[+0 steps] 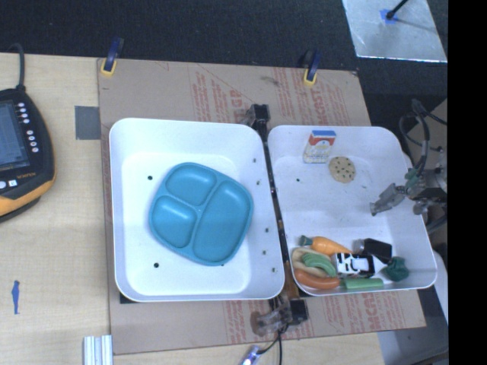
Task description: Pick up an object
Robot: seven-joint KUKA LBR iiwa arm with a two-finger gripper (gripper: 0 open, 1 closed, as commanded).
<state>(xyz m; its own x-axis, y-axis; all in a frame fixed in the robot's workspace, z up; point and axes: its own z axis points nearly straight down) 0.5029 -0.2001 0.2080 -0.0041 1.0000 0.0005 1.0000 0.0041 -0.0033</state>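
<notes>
From above, the gripper hangs low over the right bin, reaching in from its right rim; whether it is spread or pressed together I cannot tell, and nothing shows in it. A cookie and a small carton lie near the bin's far wall. A pile of toys crowds the near corner, overlapping and hard to separate. The left bin holds a blue tray. A pendant on the tabletop is cut off at the left.

A blue three-compartment plastic plate lies in the left white bin; the right white bin holds a round speckled cookie and clustered toys.
</notes>
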